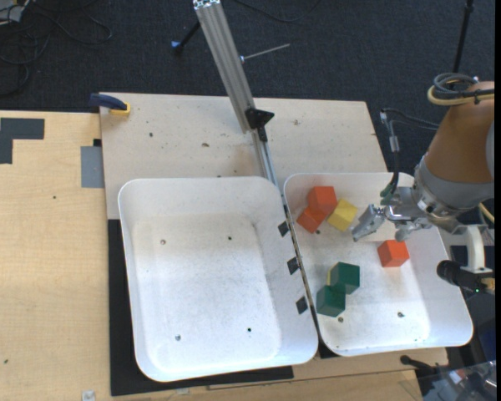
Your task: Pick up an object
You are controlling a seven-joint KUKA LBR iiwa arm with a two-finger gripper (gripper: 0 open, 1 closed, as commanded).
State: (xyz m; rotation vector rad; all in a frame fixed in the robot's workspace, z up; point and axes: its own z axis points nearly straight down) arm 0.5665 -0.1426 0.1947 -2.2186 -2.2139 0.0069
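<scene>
Since no block is seen between its fingers, the pincer [374, 224] is judged to be carrying nothing, and the pick-up is taken as not yet done. Its fingers are seen spread apart, released, low over the right bin [451, 334], between the yellow block [343, 215] and a small red block [392, 253]. The yellow block lies just beside the fingertips on their left; the red block lies near, lower and to the right. Either could be taken as the target, though which one is meant cannot be told.

Two orange blocks [316, 207] are seen touching each other and pressed against the yellow block, so a grasp on the yellow one could be crowded from that side. Two green blocks [338, 287] are stacked or leaning together lower in the same bin, close to the divider. The left bin [150, 341] is set alongside on the desk [175, 132]. A slanted metal bar [230, 61] is fixed behind the bins, well apart from the pincer. What remains is judged to be closing on a block and lifting it.
</scene>
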